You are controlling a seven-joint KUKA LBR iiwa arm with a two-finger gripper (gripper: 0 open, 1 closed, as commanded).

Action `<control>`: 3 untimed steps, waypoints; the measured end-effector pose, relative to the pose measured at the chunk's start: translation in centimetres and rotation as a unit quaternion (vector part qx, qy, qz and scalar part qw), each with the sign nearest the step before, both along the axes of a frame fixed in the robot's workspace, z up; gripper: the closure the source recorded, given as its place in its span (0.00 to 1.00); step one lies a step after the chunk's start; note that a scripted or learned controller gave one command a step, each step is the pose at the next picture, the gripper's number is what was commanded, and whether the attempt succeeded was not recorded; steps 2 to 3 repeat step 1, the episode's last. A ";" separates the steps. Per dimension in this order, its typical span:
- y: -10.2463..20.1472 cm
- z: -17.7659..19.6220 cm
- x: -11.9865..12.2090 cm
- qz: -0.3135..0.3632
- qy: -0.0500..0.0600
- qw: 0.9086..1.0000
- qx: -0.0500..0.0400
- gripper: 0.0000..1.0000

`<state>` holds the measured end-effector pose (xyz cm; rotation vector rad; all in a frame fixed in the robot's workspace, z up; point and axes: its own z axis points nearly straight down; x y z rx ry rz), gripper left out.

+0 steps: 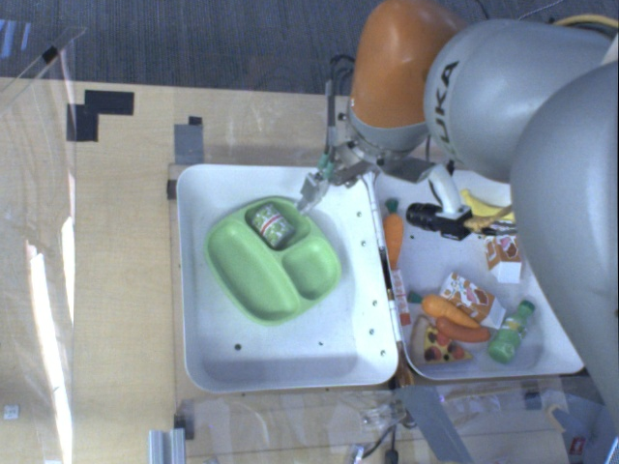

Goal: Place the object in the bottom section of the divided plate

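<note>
A green divided plate (pixel 253 276) lies in the left white bin (pixel 290 361). A small can with a green and red label (pixel 272 225) rests in the plate's upper section, nearest the arm. My gripper (pixel 315 188) hangs just above and to the right of that can, over the plate's upper right rim. Its thin fingers point down and left, and nothing is seen between them. The plate's large lower-left section and its small right section hold nothing.
The right bin (pixel 556 361) holds a carrot (pixel 393 238), a second carrot (pixel 456 318), a small carton (pixel 469 298), a green bottle (pixel 510 332), a pizza slice (pixel 435 344) and a banana (pixel 484 207). The arm covers much of that bin.
</note>
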<state>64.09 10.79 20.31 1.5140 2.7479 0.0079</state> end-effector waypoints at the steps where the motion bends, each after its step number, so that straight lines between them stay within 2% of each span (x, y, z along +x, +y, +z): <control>1: 0.0 0.0 0.0 0.000 0.000 1.000 0.000 0.00; 3: 0.0 0.0 0.0 0.000 0.000 1.000 0.000 0.00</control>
